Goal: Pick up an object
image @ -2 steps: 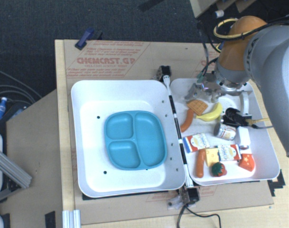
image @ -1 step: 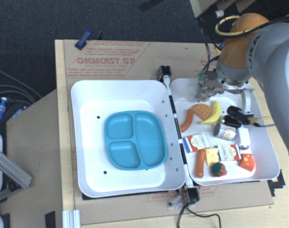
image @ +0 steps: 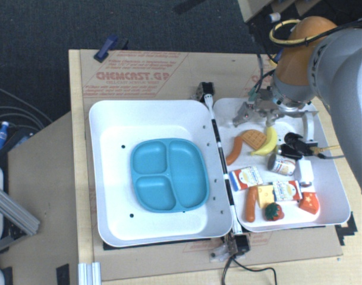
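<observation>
My gripper (image: 258, 116) hangs over the back of the right bin (image: 341, 203), open, with nothing between its fingers. Just in front of it lie a tan waffle piece (image: 252, 138), a yellow banana (image: 267, 141) and an orange carrot-shaped toy (image: 233, 151). Farther forward are a small silver can (image: 282, 165), two white cartons (image: 248, 177) (image: 286, 190), a yellow block (image: 265, 195), a red sausage (image: 251, 204), a red strawberry-like toy (image: 274, 212) and a red wedge (image: 309, 203).
The left bin (image: 103, 177) holds a blue divided plate (image: 169, 174). A narrow divider (image: 219, 147) separates the two bins. A blue object (image: 106, 48) lies on the bench at the back left. The arm comes in over the right bin's back right corner.
</observation>
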Controlling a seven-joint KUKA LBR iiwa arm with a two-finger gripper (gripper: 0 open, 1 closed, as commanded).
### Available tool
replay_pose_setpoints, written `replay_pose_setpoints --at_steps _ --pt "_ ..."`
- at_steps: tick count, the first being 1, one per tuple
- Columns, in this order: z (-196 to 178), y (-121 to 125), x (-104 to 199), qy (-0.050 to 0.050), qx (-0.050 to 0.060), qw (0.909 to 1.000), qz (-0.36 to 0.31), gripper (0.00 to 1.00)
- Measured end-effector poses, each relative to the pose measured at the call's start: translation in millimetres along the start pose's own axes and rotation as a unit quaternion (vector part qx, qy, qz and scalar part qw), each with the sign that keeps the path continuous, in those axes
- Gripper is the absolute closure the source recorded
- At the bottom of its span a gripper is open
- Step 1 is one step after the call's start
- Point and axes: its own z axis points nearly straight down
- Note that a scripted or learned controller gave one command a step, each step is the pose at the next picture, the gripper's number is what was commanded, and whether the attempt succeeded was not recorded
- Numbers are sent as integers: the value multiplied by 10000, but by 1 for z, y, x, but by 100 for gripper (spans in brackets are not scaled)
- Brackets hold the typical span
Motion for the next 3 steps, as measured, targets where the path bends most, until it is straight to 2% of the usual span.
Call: replay_pose_setpoints --at_steps 1,2,3 --pt "11 -18 14 1 7 10000 6 0" --pt "0 -17 14 1 -8 10000 10 100" --pt "0 -17 14 1 -7 10000 11 0"
